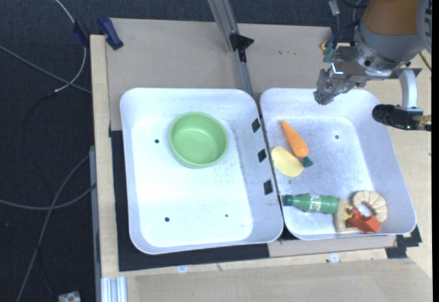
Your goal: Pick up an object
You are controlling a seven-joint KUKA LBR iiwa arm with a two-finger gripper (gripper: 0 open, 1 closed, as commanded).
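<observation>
the grey arm with its orange band reaches in from the right and tilts its wrist down, so the jaws hang over the far rim of the right bin. whether they are spread or pressed together cannot be told; nothing shows between them. below and a little left of the jaws lies the carrot, touching a yellow lemon. farther below rest a green bottle and a shrimp toy. well to the jaws' left, a green bowl sits in the left bin.
</observation>
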